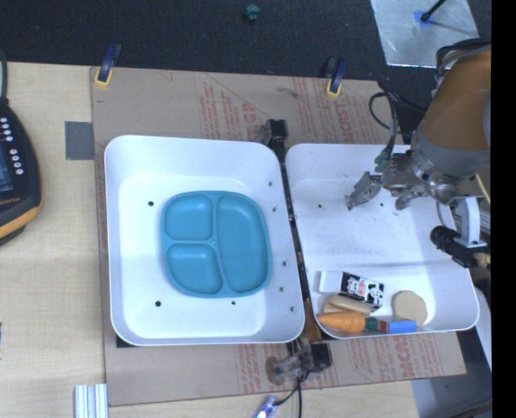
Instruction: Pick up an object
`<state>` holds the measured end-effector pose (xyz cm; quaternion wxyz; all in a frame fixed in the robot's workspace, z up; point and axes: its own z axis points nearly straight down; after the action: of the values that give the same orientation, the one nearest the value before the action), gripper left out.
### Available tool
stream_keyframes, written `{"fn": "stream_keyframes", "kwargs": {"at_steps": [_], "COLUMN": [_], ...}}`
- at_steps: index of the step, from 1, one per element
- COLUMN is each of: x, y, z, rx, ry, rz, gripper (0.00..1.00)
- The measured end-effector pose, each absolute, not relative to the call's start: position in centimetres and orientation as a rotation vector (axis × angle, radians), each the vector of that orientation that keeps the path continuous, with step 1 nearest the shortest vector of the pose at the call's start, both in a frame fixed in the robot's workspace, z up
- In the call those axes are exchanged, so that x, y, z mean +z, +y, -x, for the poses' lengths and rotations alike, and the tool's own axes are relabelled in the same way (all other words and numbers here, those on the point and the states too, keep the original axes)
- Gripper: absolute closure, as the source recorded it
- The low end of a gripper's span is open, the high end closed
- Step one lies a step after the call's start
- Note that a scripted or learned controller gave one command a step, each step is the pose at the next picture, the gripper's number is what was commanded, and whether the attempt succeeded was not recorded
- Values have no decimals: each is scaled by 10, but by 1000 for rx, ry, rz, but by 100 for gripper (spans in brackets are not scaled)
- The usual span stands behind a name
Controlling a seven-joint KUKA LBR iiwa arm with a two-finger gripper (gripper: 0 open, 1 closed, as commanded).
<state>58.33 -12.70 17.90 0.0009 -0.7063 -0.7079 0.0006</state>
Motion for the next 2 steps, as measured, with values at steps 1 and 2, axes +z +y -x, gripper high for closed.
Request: {"fn": "stream_keyframes", "kwargs": {"at_steps": [1, 2], "x": [188, 192], "y": [-128, -75], "z": [-583, -578], "rx": [6, 6], "ry": [-2223, -2226], "rz": [2215, 2213], "gripper": [100, 100]}}
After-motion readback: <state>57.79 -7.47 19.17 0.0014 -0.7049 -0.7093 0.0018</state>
